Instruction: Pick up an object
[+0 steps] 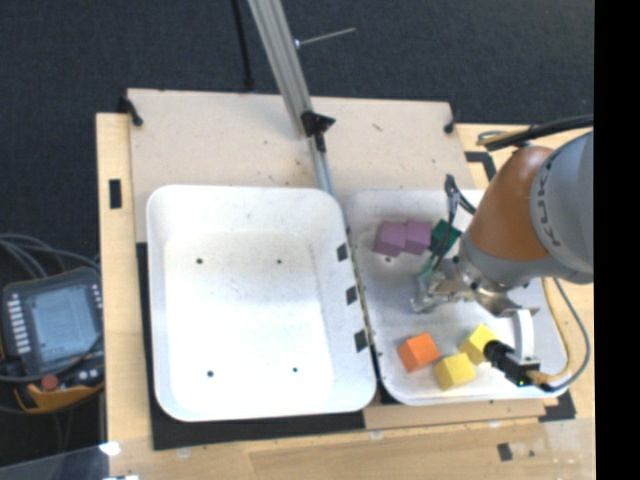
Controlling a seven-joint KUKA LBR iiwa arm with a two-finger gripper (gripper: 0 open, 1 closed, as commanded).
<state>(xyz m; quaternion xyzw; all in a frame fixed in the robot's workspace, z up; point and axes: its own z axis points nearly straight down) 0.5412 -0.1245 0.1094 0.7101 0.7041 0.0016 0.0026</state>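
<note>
Bench [200, 138]: light wooden board bearing two shallow white bins side by side, seen from above at a slant.

Left bin [250, 203]: white, rounded corners, floor speckled with a few dark dots.

Right bin [375, 213]: white, touching the left bin along its inner edge; holds all loose objects listed below.

Arm [540, 213]: grey KUKA iiwa with orange band above the wrist, entering from the right and covering much of the right bin's far side.

Gripper [432, 293]: low over the middle of the right bin, metal parts pointing toward the bin floor. Whether it is released or clenched cannot be told; the wrist hides that part.

Purple block [402, 237]: in the upper part of the right bin, just beside the gripper's green fitting; possibly two pieces joined, the view is too soft to say.

Orange cube [419, 351]: on the bin floor, below the gripper, apart from it.

Yellow cube [454, 370]: near the front rim, just right of the orange cube.

Second yellow block [479, 342]: close behind the yellow cube, partly under a black cable end.

Handheld control pendant [52, 323]: on the dark floor, left of the bench.

Aluminium rail [285, 58]: slanting down from the top to the gap between the bins.
</note>
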